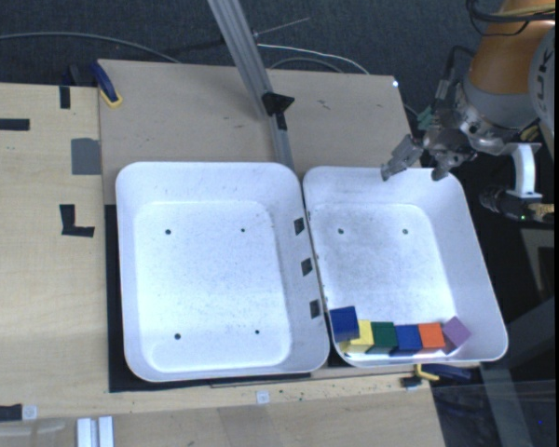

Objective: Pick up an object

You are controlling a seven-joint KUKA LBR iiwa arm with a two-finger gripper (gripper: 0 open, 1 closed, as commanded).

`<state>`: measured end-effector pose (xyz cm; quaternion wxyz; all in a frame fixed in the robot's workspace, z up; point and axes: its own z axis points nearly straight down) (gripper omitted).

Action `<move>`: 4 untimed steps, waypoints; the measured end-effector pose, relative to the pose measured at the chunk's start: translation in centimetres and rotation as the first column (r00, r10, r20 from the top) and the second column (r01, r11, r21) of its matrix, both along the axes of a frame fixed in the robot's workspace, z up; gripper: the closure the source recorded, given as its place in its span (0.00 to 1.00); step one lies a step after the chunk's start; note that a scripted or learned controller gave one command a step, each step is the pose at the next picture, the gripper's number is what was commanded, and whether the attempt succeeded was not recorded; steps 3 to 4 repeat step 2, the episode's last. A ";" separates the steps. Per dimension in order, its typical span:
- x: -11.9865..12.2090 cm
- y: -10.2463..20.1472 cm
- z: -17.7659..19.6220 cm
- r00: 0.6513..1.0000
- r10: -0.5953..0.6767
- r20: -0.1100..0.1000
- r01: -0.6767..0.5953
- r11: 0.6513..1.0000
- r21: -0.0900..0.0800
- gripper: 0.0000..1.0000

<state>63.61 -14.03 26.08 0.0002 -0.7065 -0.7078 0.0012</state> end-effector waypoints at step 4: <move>-0.2 4.6 -11.2 1.000 -0.001 -0.006 0.001 1.000 0.001 0.00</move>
